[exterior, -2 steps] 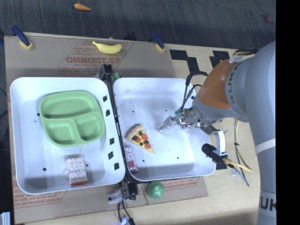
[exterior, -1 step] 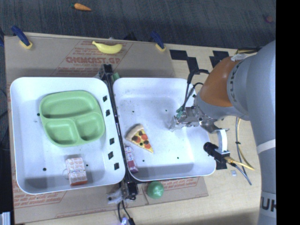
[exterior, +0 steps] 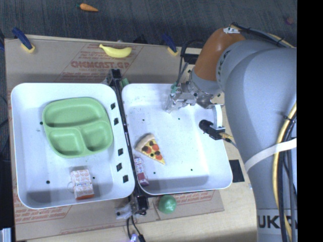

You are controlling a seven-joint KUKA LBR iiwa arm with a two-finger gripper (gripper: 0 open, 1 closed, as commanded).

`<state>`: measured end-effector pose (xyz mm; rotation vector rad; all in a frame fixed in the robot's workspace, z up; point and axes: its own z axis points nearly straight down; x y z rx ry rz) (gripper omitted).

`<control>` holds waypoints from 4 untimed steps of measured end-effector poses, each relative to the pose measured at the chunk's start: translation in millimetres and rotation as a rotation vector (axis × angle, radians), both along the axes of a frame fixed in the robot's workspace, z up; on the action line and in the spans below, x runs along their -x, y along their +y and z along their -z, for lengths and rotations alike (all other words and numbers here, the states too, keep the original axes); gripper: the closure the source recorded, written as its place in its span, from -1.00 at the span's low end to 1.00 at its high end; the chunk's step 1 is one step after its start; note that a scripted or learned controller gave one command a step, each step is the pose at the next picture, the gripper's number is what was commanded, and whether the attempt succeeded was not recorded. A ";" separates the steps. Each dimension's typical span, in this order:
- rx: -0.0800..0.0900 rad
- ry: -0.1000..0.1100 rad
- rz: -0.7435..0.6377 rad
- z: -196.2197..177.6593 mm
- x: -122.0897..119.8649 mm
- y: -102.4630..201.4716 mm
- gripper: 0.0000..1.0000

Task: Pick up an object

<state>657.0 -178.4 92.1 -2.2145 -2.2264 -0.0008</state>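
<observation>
My jaws (exterior: 174,101) hover over the right bin's (exterior: 217,173) far edge; whether they're spread I cannot tell. The pizza slice (exterior: 151,148) lies nearer, toward the divider. I should centre above it, then descend squarely.

Two white bins sit side by side. The left bin (exterior: 20,135) holds a green divided tray (exterior: 76,126) and a small carton (exterior: 82,183). The right bin (exterior: 212,155) holds a pizza slice (exterior: 152,148) at lower left, and the gripper (exterior: 174,101) hangs over its upper middle. A green ball (exterior: 167,204) lies below the bins, and a banana (exterior: 115,50) above.
</observation>
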 end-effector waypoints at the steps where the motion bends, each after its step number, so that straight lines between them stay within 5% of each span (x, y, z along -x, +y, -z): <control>1: -0.001 0.002 -0.001 -29.8 0.0 67.2 1.00; 2: -0.001 -0.001 -0.001 -101.0 13.0 144.6 1.00; 3: 0.000 0.001 0.000 -100.1 13.6 143.3 -1.00; 4: 0.000 0.001 0.000 -100.0 13.7 143.3 -1.00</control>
